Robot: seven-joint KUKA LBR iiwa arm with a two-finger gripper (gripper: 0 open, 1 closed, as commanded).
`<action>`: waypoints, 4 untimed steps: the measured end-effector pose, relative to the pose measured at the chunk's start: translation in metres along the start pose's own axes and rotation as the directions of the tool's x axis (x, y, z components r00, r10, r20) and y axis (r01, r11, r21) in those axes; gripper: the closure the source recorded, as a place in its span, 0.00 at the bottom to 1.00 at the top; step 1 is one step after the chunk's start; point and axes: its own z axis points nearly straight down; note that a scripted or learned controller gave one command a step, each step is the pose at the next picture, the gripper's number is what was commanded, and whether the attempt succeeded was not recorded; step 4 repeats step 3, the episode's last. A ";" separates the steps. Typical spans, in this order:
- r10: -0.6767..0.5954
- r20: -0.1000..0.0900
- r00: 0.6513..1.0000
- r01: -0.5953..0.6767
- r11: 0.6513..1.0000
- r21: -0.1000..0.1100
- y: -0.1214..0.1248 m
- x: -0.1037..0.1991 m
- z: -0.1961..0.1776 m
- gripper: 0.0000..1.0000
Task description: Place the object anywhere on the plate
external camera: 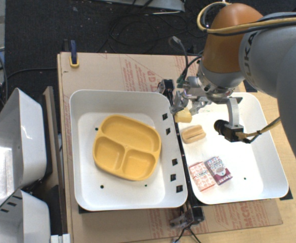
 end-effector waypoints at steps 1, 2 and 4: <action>-0.001 0.000 1.000 0.001 1.000 0.001 -0.010 0.057 0.012 1.00; -0.001 0.001 1.000 0.001 1.000 0.000 -0.023 0.110 0.016 1.00; 0.005 0.002 1.000 -0.005 1.000 -0.001 -0.023 0.106 0.016 0.00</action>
